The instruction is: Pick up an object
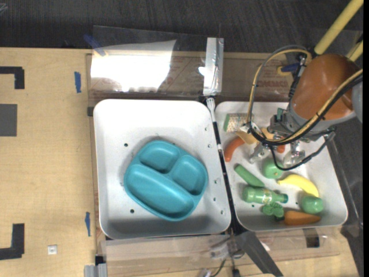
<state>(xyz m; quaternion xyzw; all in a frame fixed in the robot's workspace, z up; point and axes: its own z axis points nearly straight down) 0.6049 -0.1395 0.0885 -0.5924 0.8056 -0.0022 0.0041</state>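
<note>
Carrot [301, 217] lies along the bottom edge of the right bin [336, 172], lower right of frame. Just above it sit a green bottle [262, 197], a green round fruit [312, 203] and a yellow banana [298, 183]. A dark green cucumber [248, 175] lies left of these, an orange-red piece [232, 149] higher up. Gripper [281, 154] sits over a pale green object [270, 169] mid-bin; cables hide the tips, so how they stand cannot be told. Small printed packet [234, 122] at upper left of that bin; print unreadable. Left bin [109, 154] holds a teal divided plate [165, 179].
</note>
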